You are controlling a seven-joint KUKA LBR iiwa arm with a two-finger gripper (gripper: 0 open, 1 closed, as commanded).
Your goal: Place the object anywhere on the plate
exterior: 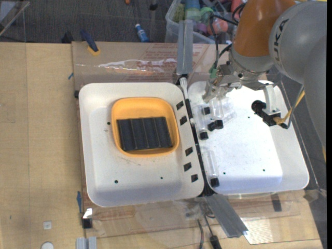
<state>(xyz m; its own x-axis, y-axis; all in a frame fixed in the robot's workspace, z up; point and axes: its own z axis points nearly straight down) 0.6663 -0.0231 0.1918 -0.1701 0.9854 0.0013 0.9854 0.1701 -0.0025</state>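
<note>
A yellow-orange plate (pixel 118 109) sits in the left bin (pixel 98 175). A black ridged rectangular block (pixel 144 134) lies flat on the plate and covers most of its middle. My gripper (pixel 213 114) hangs over the left part of the right bin (pixel 259 154), close to the divider between the bins. It is well to the right of the plate and apart from the block. Nothing shows in the gripper.
The grey arm with its orange band (pixel 259 27) reaches in from the upper right over the right bin. Small black clips (pixel 188 151) line the divider. A tub of mixed toys (pixel 207 4) stands behind the bins.
</note>
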